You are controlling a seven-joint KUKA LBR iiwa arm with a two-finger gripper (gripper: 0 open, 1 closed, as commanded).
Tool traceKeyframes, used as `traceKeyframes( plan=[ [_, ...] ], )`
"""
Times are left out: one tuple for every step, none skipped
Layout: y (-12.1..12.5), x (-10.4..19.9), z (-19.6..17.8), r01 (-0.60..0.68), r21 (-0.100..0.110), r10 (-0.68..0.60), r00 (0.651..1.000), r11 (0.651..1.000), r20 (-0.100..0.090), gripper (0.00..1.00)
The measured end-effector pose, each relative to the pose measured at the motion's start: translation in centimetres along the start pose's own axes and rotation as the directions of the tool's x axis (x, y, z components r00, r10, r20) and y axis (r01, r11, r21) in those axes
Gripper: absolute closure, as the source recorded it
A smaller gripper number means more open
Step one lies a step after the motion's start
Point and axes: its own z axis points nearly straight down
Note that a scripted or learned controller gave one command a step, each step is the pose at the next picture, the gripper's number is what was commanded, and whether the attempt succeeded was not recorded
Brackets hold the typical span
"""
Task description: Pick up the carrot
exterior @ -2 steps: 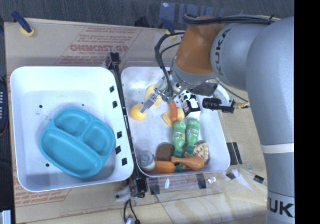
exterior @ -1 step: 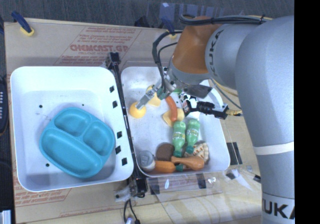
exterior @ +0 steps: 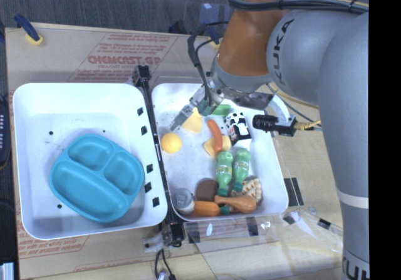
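The carrot [exterior: 215, 135], a short orange-red root with green leaves at its far end, lies in the middle of the right bin [exterior: 273, 166]. My gripper [exterior: 178, 123] reaches down and to the left from the orange-banded wrist. Its tip hangs over the bin's far-left part, just above a yellow ball [exterior: 170, 142] and beside a yellow wedge [exterior: 193, 123]. The tip is about a hand's width left of the carrot and is not touching it. Nothing shows in the gripper.
Crowded around the carrot are a black-and-white toy [exterior: 238, 125], two green bottles [exterior: 232, 168], a brown lump [exterior: 205, 188], a grey can [exterior: 183, 199], an orange sausage shape [exterior: 205, 208] and a drumstick [exterior: 239, 203]. The left bin [exterior: 37, 103] holds a blue divided plate [exterior: 97, 176].
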Motion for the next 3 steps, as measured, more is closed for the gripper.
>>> traceKeyframes(
  plan=[
    [-2.5,0.3,0.6,0.327,0.007,-0.326,0.945,0.945,-0.013,0.0],
    [-3.7,-1.6,11.1,0.484,0.004,-0.484,0.875,0.875,-0.019,0.0],
    [-3.5,-1.9,9.6,0.491,0.007,-0.491,0.871,0.871,-0.01,1.0]
  ],
)
